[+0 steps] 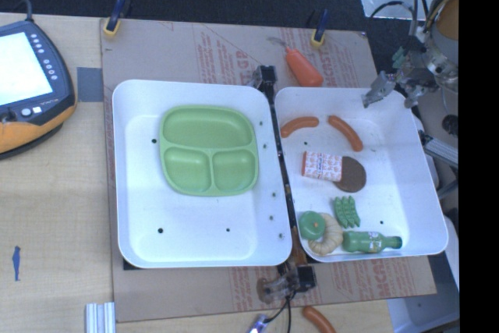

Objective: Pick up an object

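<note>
The arm reaches in from three o'clock, its gripper (387,90) hanging up around two o'clock, fingers unclear.

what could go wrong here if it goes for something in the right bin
The green bottle, green round toy and pale ring crowd the right bin's near corner, so a grab there may catch two things or the wall. The tool sits over the bin's far rim and could clip it going down.
</note>
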### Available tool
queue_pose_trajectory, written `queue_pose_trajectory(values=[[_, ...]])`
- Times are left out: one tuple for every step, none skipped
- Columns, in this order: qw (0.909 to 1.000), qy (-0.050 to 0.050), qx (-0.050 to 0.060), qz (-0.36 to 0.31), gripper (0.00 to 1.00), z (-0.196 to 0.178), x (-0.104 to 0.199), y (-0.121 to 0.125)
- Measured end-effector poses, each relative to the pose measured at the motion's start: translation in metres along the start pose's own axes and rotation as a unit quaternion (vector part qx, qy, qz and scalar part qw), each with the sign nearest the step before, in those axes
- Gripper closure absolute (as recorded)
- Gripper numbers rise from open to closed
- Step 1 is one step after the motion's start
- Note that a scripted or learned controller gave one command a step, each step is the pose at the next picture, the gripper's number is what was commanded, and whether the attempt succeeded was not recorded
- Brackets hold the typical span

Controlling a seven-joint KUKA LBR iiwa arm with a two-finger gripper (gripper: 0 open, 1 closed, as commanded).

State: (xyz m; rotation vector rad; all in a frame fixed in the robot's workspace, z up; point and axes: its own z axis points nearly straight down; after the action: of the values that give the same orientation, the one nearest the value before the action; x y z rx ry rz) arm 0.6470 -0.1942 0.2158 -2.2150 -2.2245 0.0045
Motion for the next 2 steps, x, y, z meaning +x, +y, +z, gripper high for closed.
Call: queue_pose_trajectory(values=[[1.0,0.0,0.001,-0.001,0.0,0.105,0.041,0.009],[1.0,0.0,0.0,0.001,0.0,0.124,-0.016,-0.016]])
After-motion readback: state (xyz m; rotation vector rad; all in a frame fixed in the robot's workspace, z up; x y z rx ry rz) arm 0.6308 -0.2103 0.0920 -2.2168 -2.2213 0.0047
